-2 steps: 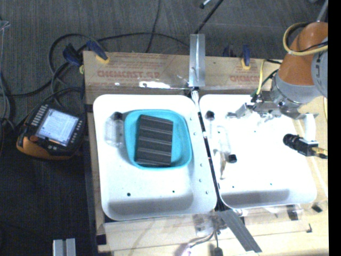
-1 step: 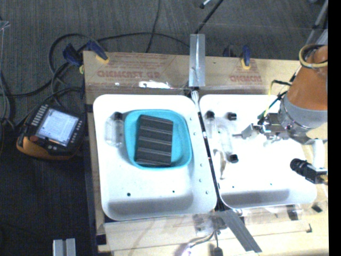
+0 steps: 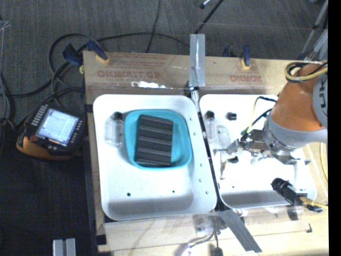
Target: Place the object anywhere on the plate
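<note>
A dark grey ribbed block [image 3: 154, 140] lies flat on the blue plate [image 3: 183, 143] in the left bin [image 3: 149, 201]. It covers the middle of the plate. My gripper [image 3: 225, 158] hangs over the left part of the right bin [image 3: 256, 196], just across the divider from the plate. It is open, and nothing shows between its thin metal fingers [image 3: 222, 168]. The grey arm with its orange band [image 3: 298, 108] reaches in from the right.
A clear bottle with a black cap [image 3: 113, 128] lies in the left bin beside the plate's left edge. Another clear bottle [image 3: 209, 124] lies at the right bin's left wall, with a small black piece [image 3: 230, 116] near it. A handheld pendant [image 3: 53, 128] sits off the bench at left.
</note>
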### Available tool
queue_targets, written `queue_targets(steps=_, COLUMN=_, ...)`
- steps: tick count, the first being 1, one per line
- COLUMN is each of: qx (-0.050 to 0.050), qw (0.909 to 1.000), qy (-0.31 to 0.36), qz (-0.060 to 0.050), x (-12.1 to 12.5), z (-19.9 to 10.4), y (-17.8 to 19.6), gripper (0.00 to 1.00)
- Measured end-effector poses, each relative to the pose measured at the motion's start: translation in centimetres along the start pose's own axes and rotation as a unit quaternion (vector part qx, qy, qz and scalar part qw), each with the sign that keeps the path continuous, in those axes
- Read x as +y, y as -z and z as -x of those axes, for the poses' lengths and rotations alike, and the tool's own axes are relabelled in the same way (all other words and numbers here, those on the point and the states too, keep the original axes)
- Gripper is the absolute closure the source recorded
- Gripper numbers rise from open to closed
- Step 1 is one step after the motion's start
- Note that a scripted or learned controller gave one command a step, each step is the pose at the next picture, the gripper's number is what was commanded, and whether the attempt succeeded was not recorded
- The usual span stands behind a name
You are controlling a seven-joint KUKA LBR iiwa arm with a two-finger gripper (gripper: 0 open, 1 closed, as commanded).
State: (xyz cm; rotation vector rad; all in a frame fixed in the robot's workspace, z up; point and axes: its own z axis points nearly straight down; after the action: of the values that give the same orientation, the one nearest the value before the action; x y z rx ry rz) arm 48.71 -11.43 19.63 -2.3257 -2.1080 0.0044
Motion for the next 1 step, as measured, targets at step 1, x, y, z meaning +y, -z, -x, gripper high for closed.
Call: queue_targets(steps=1, qx=-0.001, qw=1.0000, qy=-0.006, qz=0.001, x=0.38, z=7.73, y=4.45, gripper=0.00)
